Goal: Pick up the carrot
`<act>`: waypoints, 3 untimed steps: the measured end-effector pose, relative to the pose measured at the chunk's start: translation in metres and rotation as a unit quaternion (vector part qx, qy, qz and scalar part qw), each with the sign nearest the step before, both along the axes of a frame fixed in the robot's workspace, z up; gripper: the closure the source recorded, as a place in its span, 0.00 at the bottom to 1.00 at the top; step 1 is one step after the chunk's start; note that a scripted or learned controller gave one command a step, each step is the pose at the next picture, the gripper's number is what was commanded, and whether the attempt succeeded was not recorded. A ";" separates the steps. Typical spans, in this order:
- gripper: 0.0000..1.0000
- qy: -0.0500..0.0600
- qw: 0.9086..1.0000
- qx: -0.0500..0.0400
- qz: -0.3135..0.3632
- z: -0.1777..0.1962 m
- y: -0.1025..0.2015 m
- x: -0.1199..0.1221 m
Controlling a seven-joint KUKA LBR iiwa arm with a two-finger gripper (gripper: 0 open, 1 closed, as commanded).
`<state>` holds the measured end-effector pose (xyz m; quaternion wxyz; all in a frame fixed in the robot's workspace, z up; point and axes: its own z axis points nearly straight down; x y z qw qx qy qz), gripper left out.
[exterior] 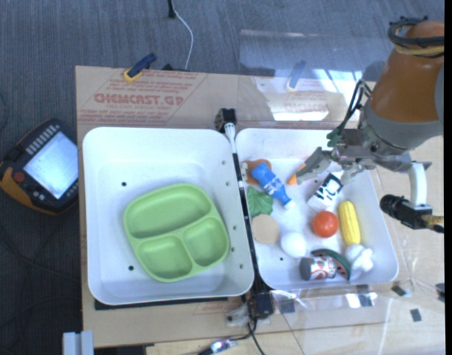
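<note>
The carrot (305, 170) is in the right bin (385, 231), in its upper part, and I see it as a thin orange piece lying at a slant near the middle of the bin. It is just beside the jaws (336, 170) of my arm, on their left side. Whether a finger touches it I cannot tell. Whether the jaws are open or closed I cannot tell from this view either, because the metal parts of the wrist hide them.

The arm (407, 87) comes in from the right, and its orange band is above the top right corner of the right bin.

In the same bin I see a blue bottle (271, 183) near the left wall, and an orange round thing (258, 166) just behind it. A white and black object (327, 189) lies below the jaws. Lower there are a red tomato (325, 223), a yellow corn cob (349, 221), a white egg (293, 242) and a beige round piece (266, 230). A green leafy item (259, 203) lies against the left wall.

The left bin (107, 168) holds a green divided plate (176, 231). Both bins stand on the counter (100, 98), and a yellow handheld controller (37, 167) lies on the floor to the left.
</note>
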<state>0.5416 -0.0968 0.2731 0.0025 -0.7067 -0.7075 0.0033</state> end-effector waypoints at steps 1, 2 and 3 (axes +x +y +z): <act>0.00 0.001 1.000 -0.001 -0.031 -0.039 -0.084 0.057; 0.00 -0.022 0.995 -0.006 -0.098 -0.150 -0.075 0.095; 0.00 -0.031 0.978 0.003 -0.205 -0.162 -0.089 0.099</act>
